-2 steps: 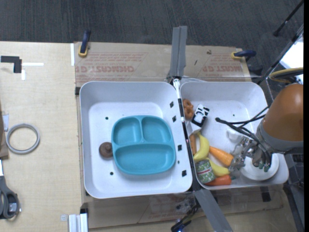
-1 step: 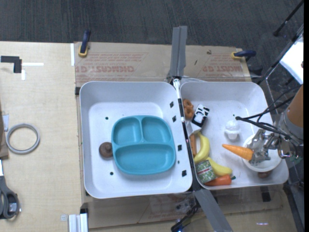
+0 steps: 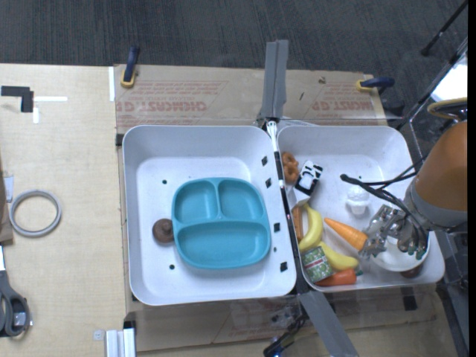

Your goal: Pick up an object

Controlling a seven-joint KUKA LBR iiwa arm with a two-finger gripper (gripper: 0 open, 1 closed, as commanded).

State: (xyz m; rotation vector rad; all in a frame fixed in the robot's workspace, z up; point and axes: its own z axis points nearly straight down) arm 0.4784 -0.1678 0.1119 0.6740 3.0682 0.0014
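The pincer is down in the right bin, at its near right side, over a white bowl. From here I cannot tell how far open it is, and nothing shows gripped in it. Its tip sits just beside the thick end of an orange carrot; whether the two touch I cannot tell.

The carrot lies flat, narrow end pointing towards the bin's middle. A yellow banana curves just to its left, and a second banana lies beside a green and red can. A reddish-orange piece lies at the near wall. Farther back is a small white thing.

The left bin holds a blue divided plate with a brown round lump touching its left edge. A grey ring lies out on the worktop.
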